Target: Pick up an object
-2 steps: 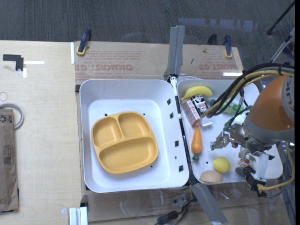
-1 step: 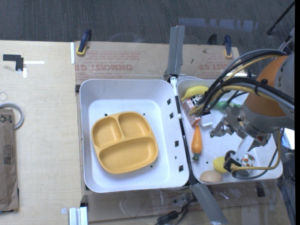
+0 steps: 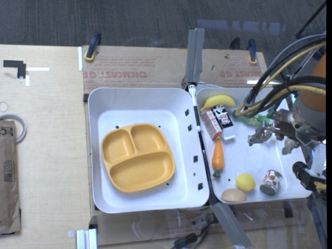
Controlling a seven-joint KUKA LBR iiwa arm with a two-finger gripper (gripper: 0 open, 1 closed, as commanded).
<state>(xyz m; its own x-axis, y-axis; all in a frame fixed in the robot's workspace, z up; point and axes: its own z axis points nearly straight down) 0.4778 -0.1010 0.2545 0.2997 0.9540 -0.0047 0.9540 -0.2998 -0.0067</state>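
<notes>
The right bin holds several small items. A yellow banana lies at its far left, with a brown carton and a black-and-white carton just below it. An orange carrot lies along the left wall. Near the front edge sit a lemon, a beige potato and a small printed can. My gripper hangs over the middle right of this bin, open, with only bare bin floor between its fingers. It is above the can and to the right of the carrot.
The left bin holds a yellow divided plate. A green item is partly hidden under the arm's cables. Cardboard lies behind both bins, and a brown paper bag lies on the bench at far left.
</notes>
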